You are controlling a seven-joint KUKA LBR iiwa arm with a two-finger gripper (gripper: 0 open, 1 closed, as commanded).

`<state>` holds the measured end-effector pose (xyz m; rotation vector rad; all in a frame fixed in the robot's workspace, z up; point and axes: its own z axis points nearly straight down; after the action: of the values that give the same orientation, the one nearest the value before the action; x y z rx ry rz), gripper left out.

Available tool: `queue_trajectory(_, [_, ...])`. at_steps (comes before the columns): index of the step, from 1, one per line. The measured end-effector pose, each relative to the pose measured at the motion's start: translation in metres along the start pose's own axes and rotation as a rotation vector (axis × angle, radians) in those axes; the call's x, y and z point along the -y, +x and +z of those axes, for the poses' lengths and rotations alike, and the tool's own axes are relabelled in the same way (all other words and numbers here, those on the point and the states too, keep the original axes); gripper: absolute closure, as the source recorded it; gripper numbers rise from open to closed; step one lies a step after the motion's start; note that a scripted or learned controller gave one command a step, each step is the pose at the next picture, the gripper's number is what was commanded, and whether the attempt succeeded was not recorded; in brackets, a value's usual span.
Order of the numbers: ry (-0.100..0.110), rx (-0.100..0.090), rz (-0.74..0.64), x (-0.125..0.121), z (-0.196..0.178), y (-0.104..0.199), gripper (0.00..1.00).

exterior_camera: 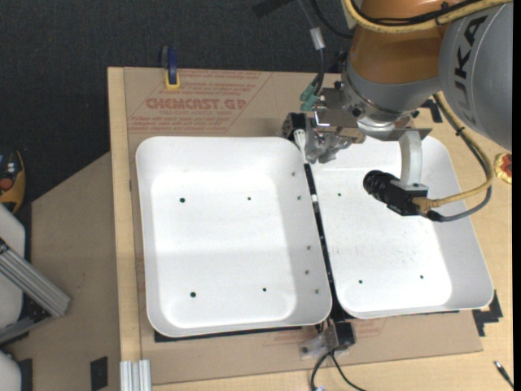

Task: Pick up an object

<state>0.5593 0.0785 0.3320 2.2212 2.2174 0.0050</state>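
Here the gripper (pixel 323 147) is seen at the far edge of the right bin (pixel 407 279) (near the seam with the left bin (pixel 220 243)); its finger state cannot be told, and no object can be made out.

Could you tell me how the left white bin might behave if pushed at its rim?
The left white bin looks thin and shallow, so probably light and flexible. It abuts the right bin, so pushing may shift both.

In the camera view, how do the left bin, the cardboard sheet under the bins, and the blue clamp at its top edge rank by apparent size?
1. cardboard sheet, largest; it extends beyond both bins.
2. left bin.
3. blue clamp, by far the smallest.
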Motion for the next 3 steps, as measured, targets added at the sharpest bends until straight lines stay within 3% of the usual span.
queue_trajectory(1, [0.011,0.0,-0.007,-0.018,0.059,0.059,1.0])
queue_trajectory(2, [-0.006,0.0,0.001,-0.056,-0.008,0.027,1.0])
queue_trajectory(3, [0.004,-0.001,-0.008,-0.098,0.07,0.107,1.0])
